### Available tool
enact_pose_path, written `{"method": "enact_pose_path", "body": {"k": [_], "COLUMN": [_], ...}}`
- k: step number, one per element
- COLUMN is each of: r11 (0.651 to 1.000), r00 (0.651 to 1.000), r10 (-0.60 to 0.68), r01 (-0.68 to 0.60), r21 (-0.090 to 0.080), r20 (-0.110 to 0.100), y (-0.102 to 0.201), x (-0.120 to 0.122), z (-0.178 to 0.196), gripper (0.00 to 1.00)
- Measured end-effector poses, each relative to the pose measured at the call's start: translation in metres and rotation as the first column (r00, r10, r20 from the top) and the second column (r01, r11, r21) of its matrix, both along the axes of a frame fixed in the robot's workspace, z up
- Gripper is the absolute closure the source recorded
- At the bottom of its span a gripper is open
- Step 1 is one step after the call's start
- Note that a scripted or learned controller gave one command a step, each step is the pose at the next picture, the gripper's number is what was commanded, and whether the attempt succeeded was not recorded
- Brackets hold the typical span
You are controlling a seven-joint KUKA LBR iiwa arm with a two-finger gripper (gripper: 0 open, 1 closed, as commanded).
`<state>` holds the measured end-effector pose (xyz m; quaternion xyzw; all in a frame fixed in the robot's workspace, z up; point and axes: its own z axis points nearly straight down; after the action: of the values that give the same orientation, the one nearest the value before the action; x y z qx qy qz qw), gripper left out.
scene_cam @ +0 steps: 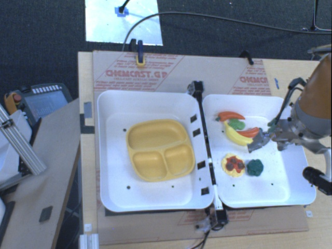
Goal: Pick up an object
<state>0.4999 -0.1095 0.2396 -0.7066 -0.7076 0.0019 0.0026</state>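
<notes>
The worktop (pixel 171 66) holds two shallow white bins side by side. The left bin (pixel 111 108) has a yellow plastic tray (pixel 158 149) with three sections. The right bin (pixel 275 185) has a yellow toy banana (pixel 236 137), an orange toy carrot (pixel 230 116), a green toy broccoli (pixel 254 167) and a small round toy pizza (pixel 233 165). The grey end effector (pixel 258 142) hangs just right of the banana. I cannot tell if it is open or closed.

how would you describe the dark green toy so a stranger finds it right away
Look in the right white bin, toward its near side. The broccoli toy sits just right of the round pizza toy. It is the lone dark green, lumpy piece; the others are yellow, red or orange.
</notes>
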Motion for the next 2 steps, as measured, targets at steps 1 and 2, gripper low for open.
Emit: {"method": "enact_pose_path", "body": {"k": [1, 2], "r11": [1.0, 1.0], "r00": [1.0, 1.0], "r10": [0.002, -0.001], "r01": [-0.002, 0.001], "r21": [-0.001, 0.0], "r20": [0.008, 0.004], "y": [0.0, -0.002], "x": [0.002, 0.009], "z": [0.004, -0.041], "gripper": [0.0, 0.0]}}
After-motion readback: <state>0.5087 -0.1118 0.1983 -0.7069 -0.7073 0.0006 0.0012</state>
